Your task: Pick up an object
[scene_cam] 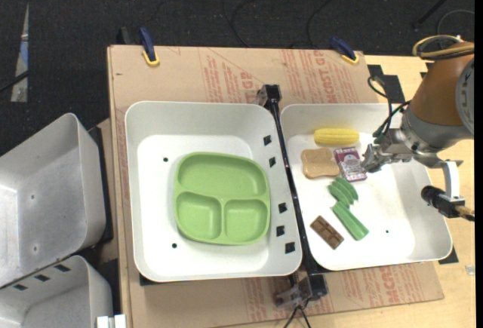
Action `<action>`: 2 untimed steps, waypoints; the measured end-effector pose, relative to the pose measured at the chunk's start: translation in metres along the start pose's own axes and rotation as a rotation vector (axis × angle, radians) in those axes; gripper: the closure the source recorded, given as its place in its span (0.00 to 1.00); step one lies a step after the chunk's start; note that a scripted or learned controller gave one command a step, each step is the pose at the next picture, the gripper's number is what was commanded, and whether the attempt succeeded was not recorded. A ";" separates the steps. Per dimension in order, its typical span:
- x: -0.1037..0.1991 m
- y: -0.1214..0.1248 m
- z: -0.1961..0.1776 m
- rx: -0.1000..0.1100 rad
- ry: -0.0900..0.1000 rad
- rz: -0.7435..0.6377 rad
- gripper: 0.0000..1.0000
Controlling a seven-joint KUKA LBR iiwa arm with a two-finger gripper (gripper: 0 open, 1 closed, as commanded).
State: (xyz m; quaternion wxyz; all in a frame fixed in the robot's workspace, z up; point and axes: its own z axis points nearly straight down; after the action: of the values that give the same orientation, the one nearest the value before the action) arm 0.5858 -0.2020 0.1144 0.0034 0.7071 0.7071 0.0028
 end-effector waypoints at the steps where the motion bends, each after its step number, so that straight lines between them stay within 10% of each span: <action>1: -0.006 0.011 -0.054 0.003 -0.002 -0.002 1.00; 2: -0.008 0.016 -0.118 0.001 -0.002 -0.003 1.00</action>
State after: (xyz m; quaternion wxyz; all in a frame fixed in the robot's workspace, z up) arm 0.6010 -0.2094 0.2327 0.0039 0.7059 0.7083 0.0017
